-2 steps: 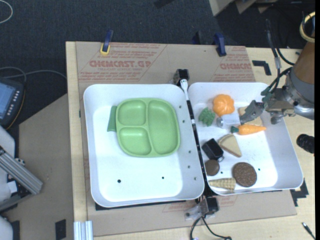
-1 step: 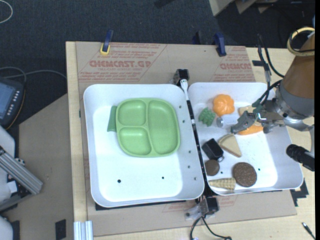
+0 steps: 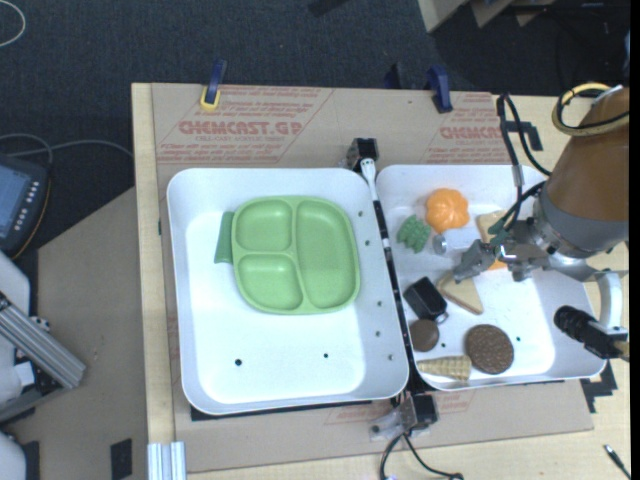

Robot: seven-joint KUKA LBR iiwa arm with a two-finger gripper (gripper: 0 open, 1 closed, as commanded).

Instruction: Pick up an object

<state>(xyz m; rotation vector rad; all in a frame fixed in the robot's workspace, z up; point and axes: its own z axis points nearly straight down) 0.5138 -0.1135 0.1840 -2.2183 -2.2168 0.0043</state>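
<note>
The task names no single thing, so any of the loose things in the right bin (image 3: 560, 363) could serve. Nearest is a tan wedge-shaped piece (image 3: 462, 295), lying just below the gripper (image 3: 474, 262) and perhaps touching its tip. An orange ball (image 3: 447, 209) sits up and a little to the left of the gripper, near but apart. A green leafy toy (image 3: 414, 233) lies to the gripper's left, slightly higher. A small black box (image 3: 424, 296) rests below and left of the gripper, beside the tan wedge. Farther below are a small brown round piece (image 3: 424, 335), a larger brown disc (image 3: 490, 349) and a pale cone-shaped piece (image 3: 444, 369) along the bin's near edge.

The gripper hangs low over the middle of the right bin, pointing left from the arm (image 3: 590, 183). Whether it is apart or together I cannot tell, and nothing is plainly held.

Well to the gripper's left, the left bin (image 3: 200, 298) holds a green divided plate (image 3: 296, 254). Both bins stand on a brown surface (image 3: 250, 128).
</note>
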